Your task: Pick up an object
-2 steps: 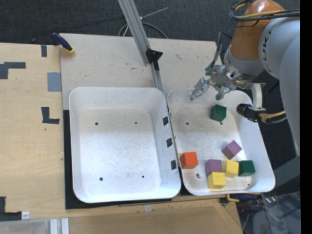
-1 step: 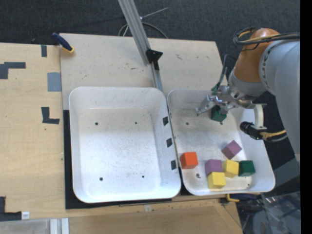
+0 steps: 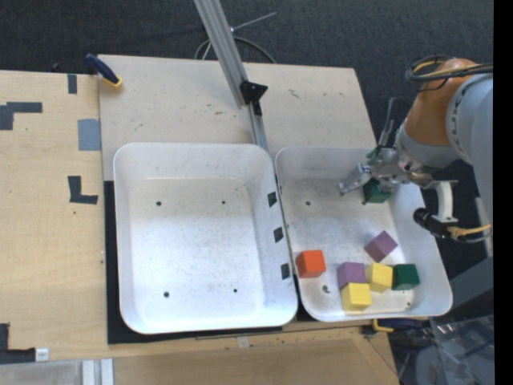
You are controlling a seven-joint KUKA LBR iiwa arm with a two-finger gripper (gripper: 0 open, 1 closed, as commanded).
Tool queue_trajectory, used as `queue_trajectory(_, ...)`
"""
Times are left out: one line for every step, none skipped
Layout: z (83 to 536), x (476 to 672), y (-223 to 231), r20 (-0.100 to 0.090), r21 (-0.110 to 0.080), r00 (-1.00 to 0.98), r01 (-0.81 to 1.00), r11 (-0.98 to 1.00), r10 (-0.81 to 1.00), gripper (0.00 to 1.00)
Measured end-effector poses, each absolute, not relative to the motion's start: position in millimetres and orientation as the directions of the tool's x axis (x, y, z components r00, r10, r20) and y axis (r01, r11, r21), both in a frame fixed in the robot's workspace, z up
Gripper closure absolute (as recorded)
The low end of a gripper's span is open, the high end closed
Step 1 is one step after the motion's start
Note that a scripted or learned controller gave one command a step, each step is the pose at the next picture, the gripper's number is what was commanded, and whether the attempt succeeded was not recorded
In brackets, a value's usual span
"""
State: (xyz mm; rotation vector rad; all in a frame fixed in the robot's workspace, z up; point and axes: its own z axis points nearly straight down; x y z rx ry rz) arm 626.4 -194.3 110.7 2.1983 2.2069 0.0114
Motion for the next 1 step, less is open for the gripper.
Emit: queue_trajectory(109.0,590.4,-207.1,-0.015,0.027,-0.003,1.0,0.004,1.0,0.0)
